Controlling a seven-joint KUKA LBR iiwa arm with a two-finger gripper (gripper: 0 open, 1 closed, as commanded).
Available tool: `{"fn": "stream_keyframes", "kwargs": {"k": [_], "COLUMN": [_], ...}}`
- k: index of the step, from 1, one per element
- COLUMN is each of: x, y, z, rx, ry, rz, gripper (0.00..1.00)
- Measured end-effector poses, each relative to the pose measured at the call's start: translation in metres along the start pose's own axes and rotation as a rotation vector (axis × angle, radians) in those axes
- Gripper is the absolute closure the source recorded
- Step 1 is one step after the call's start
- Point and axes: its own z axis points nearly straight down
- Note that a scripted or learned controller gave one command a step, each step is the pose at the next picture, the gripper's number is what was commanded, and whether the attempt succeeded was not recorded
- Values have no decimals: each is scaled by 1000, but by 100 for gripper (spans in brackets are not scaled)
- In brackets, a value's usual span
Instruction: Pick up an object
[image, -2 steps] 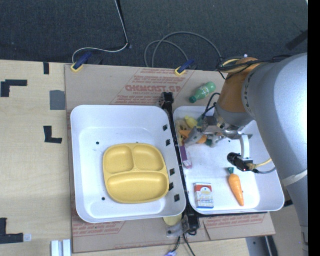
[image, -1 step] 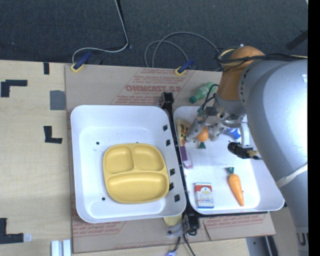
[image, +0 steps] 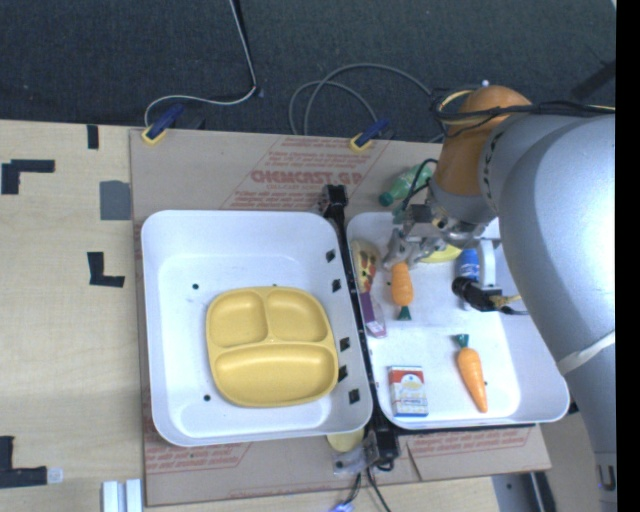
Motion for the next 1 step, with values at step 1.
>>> {"fn": "stream_keyframes", "kwargs": {"k": [1], "x": [36], "y": [-34], "z": [-97], "rx": [-37], "ry": [14], "rz": [-9], "gripper": [100]}}
